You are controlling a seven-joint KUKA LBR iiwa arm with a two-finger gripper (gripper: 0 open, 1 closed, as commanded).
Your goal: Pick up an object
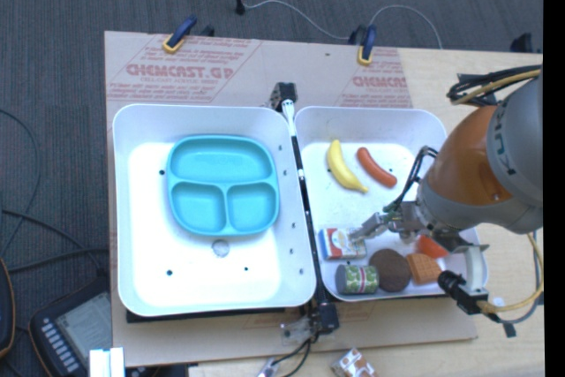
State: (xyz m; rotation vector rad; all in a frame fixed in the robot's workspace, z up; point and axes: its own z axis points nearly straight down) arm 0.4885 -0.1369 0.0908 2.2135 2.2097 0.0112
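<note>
Gripper [369, 229] fingers narrowly parted, empty | over small carton [339, 243] | looks light, stiff, crushable | grip its 2 flat sides

Blue tray [222, 187], yellow banana [343, 168]

One fixed cam above the bench [132, 66], looking down at a slant, mid-distance; takes in both white bins [124, 190], w/ the arm [481, 168] entering from frame right.

Bright, even overhead light, soft shadows, white bins [124, 190] perhaps slightly overexposed, mild overall softness.
</note>
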